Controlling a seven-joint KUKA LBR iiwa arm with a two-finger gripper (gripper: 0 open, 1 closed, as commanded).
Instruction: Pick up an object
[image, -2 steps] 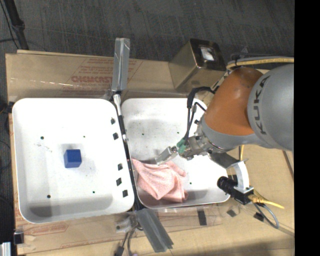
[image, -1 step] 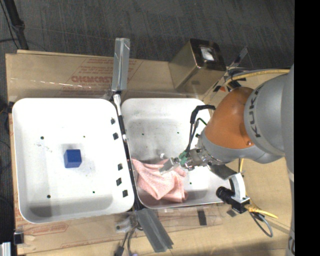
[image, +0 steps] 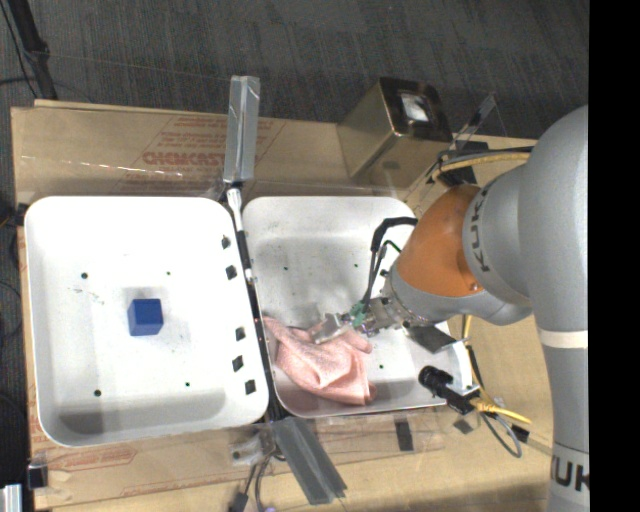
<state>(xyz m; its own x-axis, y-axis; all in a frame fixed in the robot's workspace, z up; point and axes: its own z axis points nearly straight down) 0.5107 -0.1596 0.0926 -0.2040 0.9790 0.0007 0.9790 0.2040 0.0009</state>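
Observation:
A crumpled pink cloth (image: 322, 365) lies in the near part of the right bin (image: 300, 240), against its front wall. My gripper (image: 335, 327) reaches in from the right and sits low, right at the cloth's upper edge, its metal tips touching or nearly touching the fabric. Whether the cloth is between its tips is not visible from this angle. A small blue cube (image: 146, 316) rests alone in the middle of the left bin (image: 110, 225), far from the gripper.
The arm's orange band and grey wrist cover the right bin's right side. A tan box (image: 395, 125) stands behind the bins on the cardboard-covered bench. A metal divider bar (image: 240, 130) runs between the bins.

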